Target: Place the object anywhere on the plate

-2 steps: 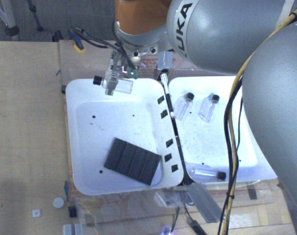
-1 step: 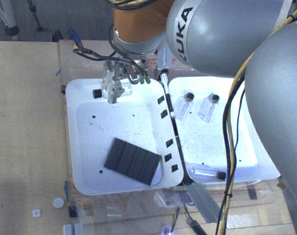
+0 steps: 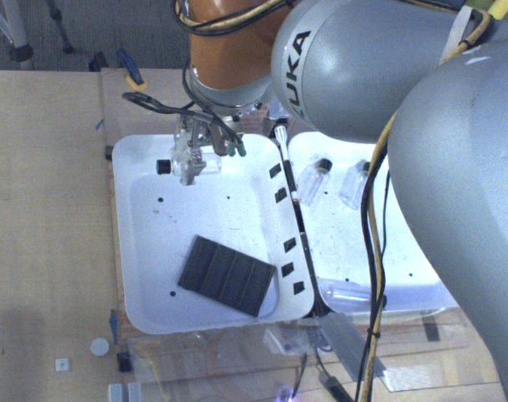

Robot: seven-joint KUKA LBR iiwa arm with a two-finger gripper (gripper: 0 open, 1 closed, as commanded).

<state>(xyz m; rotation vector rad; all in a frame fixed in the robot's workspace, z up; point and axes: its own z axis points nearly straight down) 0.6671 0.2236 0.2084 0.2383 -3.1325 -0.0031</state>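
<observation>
The object for placing cannot be identified with confidence. A small clear item [image 3: 189, 159] sits at the pincer [image 3: 195, 167]; whether it is gripped cannot be told. Whether the fingers are spread or pressed together cannot be told either.

Plate [image 3: 227, 275]: dark, flat, rectangular slab with ribbed or segmented surface, matte. Lies in the left bin [image 3: 136, 224], at roughly 5 o'clock from the pincer, well apart. Long axis runs from 10 o'clock to 4 o'clock.

Judgement: the coming move turns on carrying the pincer toward 5 o'clock until it hangs above the slab.

Right bin [image 3: 346, 249]: two clear, glossy, bottle-like pieces [image 3: 314, 180] [image 3: 354, 184] near its top. Both bins are smooth white plastic with shallow rounded walls. The desk [image 3: 44, 224] is pale wood-toned board.
</observation>
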